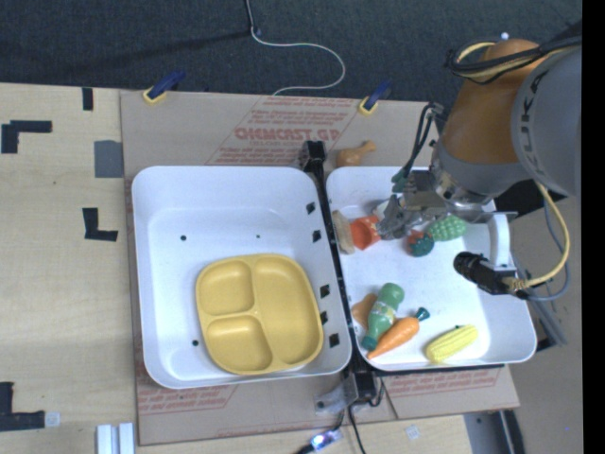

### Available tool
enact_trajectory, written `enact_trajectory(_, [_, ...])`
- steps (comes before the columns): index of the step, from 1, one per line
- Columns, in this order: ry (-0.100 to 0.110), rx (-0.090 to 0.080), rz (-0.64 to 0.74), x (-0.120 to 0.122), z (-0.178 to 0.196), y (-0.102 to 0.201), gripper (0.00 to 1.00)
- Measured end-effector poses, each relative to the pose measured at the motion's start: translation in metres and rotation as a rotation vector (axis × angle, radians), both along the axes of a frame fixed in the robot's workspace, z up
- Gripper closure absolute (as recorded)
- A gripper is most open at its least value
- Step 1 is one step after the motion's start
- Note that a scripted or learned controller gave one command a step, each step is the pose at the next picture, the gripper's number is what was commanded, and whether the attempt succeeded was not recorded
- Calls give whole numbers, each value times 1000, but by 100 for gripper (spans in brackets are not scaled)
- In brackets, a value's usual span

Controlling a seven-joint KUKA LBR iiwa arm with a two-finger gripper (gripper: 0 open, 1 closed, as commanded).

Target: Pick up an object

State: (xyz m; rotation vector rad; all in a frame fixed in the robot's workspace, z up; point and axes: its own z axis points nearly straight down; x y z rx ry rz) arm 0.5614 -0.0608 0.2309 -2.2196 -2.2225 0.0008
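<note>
My gripper (395, 218) hangs over the back of the right bin (515, 329), reaching in from the right. Its fingertips sit just right of a small red-orange toy (364, 232) near the divider; whether they touch it is not clear. A light green bumpy toy (448, 226) and a dark teal piece (421, 245) lie right below the wrist. Toward the front of that bin lie a green bottle-shaped toy (383, 309), a carrot (395, 335) and a yellow corn cob (451, 342).
The left bin (161, 206) holds a yellow divided plate (257, 312). A black divider clip strip (326, 244) runs between the bins. A small tan object (352, 152) lies on the cardboard behind the bins. The arm's black cable connector (477, 272) overhangs the right bin's right side.
</note>
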Motion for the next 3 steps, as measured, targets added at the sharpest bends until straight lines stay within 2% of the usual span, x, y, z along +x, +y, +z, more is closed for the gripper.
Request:
enact_trajectory(2, [1, 0, 0, -4, -2, -4, 100])
enact_trajectory(3, [3, -1, -1, -8, -18, 4, 100])
